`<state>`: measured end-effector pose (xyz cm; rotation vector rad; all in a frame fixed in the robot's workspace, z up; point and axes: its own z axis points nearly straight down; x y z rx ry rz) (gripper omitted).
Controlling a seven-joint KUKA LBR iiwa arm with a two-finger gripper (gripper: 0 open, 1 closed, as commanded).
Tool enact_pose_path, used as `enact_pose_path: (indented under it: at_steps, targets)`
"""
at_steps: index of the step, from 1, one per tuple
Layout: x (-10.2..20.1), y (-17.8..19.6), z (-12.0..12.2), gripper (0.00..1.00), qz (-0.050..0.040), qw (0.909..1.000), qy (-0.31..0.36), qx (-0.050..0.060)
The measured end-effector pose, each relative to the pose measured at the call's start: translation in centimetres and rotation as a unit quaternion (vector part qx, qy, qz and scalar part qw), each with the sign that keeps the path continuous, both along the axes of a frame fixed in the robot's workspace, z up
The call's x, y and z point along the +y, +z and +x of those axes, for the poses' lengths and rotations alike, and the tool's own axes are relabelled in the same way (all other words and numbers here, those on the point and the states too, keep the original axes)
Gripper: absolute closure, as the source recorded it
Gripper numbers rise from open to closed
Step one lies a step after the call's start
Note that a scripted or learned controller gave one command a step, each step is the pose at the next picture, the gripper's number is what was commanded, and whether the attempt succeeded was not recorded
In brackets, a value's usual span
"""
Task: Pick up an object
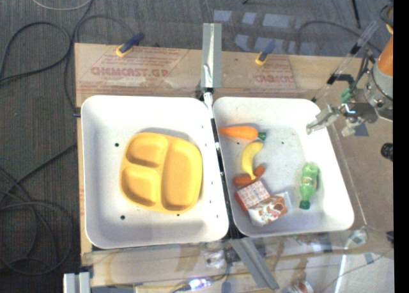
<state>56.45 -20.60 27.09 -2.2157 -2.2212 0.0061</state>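
The hand (329, 119) hangs over the top-right corner of the right bin (342, 218), w/ nothing between its fingers; whether they sit wide or narrow I can't tell, too thin and blurred at this angle.

No single target is named, so any item in the right bin counts. Nearest to the hand looks to be the green bottle (308, 185): it lies below and slightly left of the hand in the view, near the bin's right wall, long axis running roughly top-to-bottom w/ the cap toward the near edge. My guess: a grasp should close across its narrow width, i.e. left-right.

Other stuff, all further left:
- carrot (238, 132) near the top-left of the bin, lying sideways, green tip to the right.
- banana (252, 155) just below it, curved, running about top-to-bottom.
- a small reddish-orange piece (246, 178) touching or nearly touching the banana's lower end.
- red-and-white packet (262, 200) near the bottom, tilted, just beside that piece.

The bottle sits apart from these, so nothing crowds it except the wall on its right, prob. the main risk for a finger.

Left bin (96, 221) carries a yellow divided tray (163, 171), well apart from the hand. Both bins rest on the bench (96, 61).
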Motion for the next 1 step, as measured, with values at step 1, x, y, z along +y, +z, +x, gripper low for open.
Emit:
enact_pose_path:
  at_steps: [1]
  targets:
    - [7.86,-10.84,-0.71,0.00,0.0012,0.9979,0.065,0.000]
